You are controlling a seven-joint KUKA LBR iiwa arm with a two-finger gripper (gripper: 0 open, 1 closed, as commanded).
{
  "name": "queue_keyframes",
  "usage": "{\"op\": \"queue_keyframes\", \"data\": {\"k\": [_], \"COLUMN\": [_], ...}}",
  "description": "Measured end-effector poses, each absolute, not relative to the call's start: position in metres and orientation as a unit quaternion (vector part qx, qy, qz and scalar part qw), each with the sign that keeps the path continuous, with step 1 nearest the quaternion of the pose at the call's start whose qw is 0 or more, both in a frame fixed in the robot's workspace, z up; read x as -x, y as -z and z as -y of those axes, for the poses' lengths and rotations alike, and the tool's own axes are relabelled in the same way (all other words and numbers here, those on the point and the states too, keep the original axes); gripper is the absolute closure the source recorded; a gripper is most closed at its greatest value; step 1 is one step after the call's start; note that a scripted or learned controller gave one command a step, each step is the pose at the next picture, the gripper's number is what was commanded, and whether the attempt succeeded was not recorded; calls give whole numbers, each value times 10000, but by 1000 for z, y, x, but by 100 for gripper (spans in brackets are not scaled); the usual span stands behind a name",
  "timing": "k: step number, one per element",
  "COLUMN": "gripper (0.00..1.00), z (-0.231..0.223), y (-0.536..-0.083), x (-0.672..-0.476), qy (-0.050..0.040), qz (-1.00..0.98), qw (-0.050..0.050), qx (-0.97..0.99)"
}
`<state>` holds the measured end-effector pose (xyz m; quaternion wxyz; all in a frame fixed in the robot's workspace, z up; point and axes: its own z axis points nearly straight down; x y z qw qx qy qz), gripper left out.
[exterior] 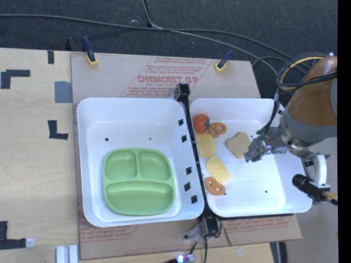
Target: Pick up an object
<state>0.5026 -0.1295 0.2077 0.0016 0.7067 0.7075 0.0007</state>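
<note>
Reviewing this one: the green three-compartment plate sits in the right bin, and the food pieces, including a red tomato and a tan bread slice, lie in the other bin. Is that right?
Not quite. The camera view shows the green three-compartment plate in the left white bin, not the right. The rest holds: the red tomato and the tan bread slice lie in the other bin, the right one.

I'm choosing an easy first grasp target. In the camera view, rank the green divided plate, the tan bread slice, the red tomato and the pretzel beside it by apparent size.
1. Green divided plate, by far largest.
2. Tan bread slice.
3. Red tomato and pretzel look alike; I won't rank them.
</note>
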Motion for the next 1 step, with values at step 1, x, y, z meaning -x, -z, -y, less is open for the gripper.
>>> {"op": "queue_keyframes", "data": {"k": [1], "gripper": [100], "z": [130], "y": [-269], "x": [-497], "qy": [-11], "qz": [-7078], "qw": [23], "qx": [-7065]}}
